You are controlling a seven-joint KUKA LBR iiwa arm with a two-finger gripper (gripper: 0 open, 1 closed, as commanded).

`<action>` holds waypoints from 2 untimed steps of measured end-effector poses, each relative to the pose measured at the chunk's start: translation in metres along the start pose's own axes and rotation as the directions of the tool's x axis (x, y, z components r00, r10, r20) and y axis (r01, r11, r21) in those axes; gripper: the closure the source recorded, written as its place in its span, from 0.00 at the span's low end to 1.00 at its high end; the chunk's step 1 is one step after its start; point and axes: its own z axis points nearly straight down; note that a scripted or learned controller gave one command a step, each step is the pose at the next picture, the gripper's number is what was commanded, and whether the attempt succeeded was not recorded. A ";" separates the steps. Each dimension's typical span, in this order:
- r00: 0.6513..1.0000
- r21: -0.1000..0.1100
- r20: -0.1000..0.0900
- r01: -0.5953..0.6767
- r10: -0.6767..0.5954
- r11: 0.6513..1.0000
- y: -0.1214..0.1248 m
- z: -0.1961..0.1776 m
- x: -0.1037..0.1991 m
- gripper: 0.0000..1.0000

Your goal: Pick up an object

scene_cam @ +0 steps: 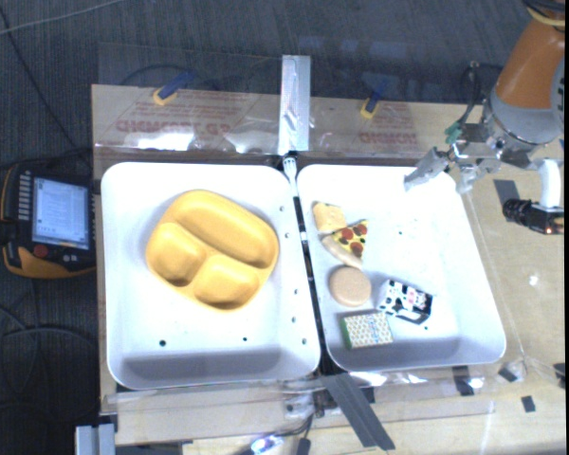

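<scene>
Pizza slice (341, 232), round cookie (350, 286) and small packets lay in your right bin's (455, 282) left half; your gripper (425, 173) hung over its far right corner.

The left bin (133, 349) holds a bread-shaped lump (211, 247); four small items (370, 292) lie in the right bin (460, 282).

Yellow lump (211, 247) in left bin (133, 349), hand (434, 171) over right bin (474, 339)

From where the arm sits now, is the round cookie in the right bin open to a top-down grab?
Probably yes. The cookie lies flat with nothing on top; the pizza slice and green packet sit close by. The pincer is above the bin's far edge.
</scene>
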 end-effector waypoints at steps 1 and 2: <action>0.990 0.002 0.001 -0.143 0.143 0.990 -0.063 0.078 0.062 0.00; 0.983 -0.010 0.006 0.181 -0.181 0.983 -0.045 0.139 0.090 0.00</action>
